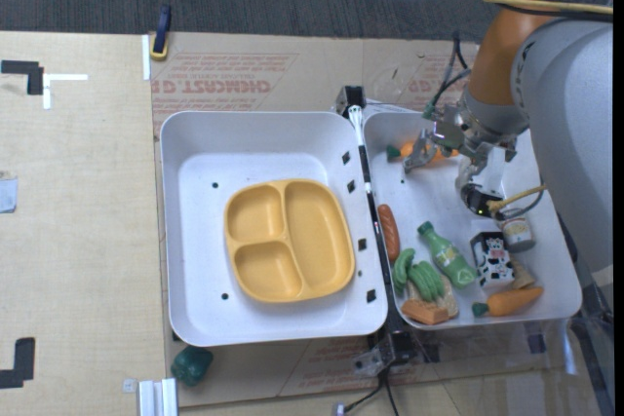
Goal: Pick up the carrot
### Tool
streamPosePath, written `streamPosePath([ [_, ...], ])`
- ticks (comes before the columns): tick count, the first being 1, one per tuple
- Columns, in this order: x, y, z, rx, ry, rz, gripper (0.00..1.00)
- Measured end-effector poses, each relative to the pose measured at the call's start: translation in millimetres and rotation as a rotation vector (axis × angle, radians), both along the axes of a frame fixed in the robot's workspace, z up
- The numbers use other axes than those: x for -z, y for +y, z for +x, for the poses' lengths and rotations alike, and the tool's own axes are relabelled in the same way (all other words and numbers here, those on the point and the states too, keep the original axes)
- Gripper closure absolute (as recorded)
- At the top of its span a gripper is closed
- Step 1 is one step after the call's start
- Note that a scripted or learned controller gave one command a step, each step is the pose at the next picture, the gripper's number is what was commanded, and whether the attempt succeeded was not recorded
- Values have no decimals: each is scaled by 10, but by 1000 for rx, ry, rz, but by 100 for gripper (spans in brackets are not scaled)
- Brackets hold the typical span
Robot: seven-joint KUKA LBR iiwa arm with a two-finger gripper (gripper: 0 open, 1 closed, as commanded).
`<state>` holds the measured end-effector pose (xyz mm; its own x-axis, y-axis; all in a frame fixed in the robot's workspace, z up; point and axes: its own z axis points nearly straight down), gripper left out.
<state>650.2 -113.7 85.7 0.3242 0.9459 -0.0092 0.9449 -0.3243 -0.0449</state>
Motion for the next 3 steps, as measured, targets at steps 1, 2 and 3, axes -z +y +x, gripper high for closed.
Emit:
streamPosePath([
  [1, 7, -340, -7, 279, 7, -7, 0],
  [2, -107, -343, 32, 274, -13, -15, 100],
  [3, -96, -347, 14, 272, -4, -16, 0],
])
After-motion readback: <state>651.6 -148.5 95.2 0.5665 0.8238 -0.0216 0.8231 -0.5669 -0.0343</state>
